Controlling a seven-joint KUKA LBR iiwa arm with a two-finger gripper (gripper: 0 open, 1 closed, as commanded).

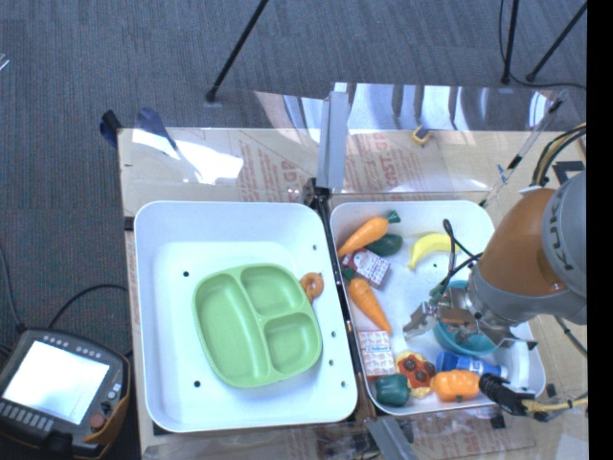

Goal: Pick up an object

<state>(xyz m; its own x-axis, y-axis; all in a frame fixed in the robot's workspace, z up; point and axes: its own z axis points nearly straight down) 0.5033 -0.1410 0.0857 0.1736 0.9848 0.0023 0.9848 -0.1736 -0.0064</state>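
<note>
The table (192,166) carries two white bins side by side. The left bin (163,247) holds a green divided plate (257,324), and a small orange ring (311,285) lies against the plate's upper right edge. The right bin (474,214) holds the clutter the task draws from. The arm (522,257), grey with its orange band, reaches in from the right and hangs over that bin's lower right part.

The tool (429,316) sits low in the right bin, just beside a teal bowl-like piece (458,338) — whether it is open or closed on anything I cannot tell, since the arm covers most of it.

Around it lie the candidates: an orange carrot (364,237) at the upper left of the bin, a second carrot (369,302) below it, a yellow banana (430,248) near the top middle, a blue bottle (469,363) and an orange fruit (455,384) along the lower edge, and a green pepper (392,388) in the lower left corner.

This looks like the descent-and-grasp step — nothing is visibly lifted. The next move calls for closing on one item cleanly, without pinching a neighbour in the crowd, then rising straight up clear of the bin wall.
</note>
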